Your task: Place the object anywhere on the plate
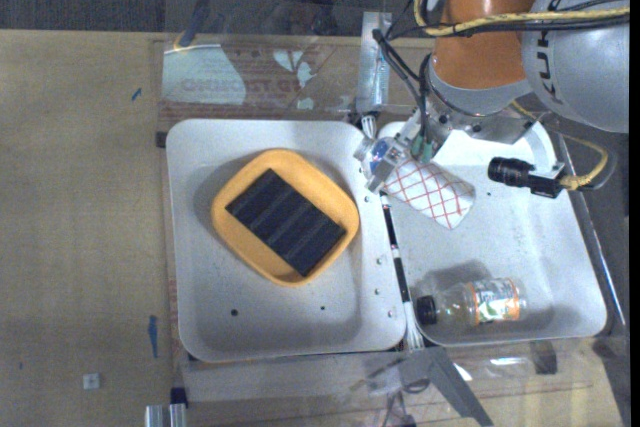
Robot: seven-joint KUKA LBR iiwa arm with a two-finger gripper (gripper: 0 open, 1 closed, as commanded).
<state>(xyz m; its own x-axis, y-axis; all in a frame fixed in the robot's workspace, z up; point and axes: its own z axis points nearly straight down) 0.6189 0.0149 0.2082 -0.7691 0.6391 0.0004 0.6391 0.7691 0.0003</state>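
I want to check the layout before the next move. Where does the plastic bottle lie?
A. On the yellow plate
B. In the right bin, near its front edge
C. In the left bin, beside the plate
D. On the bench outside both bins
B: the plastic bottle lies on its side in the right bin, near its front edge, apart from the yellow plate in the left bin.

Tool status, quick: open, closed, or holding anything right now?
Tool: cannot be told. It sits at the upper left corner of the right bin, against the red-checked white packet, and the wrist hides whether the packet is gripped.
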